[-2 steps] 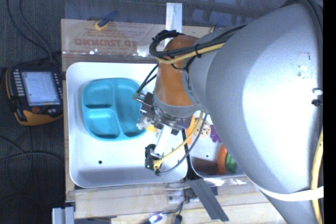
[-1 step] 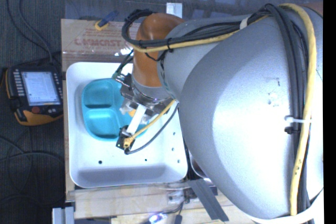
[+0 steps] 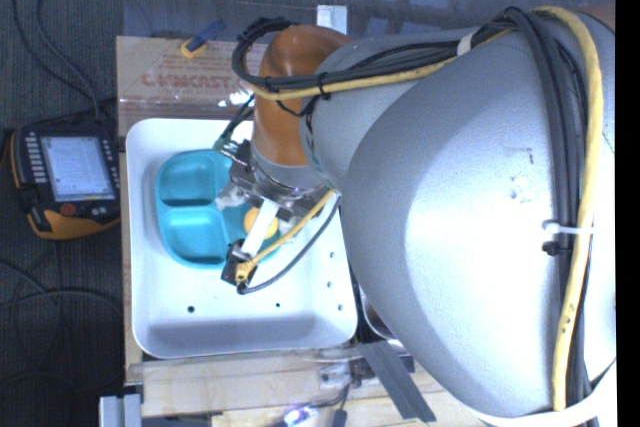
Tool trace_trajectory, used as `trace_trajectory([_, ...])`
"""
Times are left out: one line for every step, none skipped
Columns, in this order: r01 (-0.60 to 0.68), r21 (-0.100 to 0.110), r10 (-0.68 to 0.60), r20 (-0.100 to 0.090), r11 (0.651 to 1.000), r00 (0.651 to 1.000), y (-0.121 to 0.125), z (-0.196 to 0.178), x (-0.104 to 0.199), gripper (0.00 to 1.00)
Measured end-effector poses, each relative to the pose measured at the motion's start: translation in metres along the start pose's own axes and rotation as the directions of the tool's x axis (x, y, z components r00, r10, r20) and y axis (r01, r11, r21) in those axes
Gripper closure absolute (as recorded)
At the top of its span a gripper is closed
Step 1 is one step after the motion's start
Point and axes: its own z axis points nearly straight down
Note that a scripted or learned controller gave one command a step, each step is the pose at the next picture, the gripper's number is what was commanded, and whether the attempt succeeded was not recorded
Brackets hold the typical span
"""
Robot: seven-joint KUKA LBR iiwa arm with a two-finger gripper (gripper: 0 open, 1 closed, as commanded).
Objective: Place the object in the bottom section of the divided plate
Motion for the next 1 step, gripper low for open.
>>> trace_trajectory([-0.054, -0.002, 0.054, 0.001, 0.999, 0.999, 0.0875, -0.0268, -0.0150, 0.00])
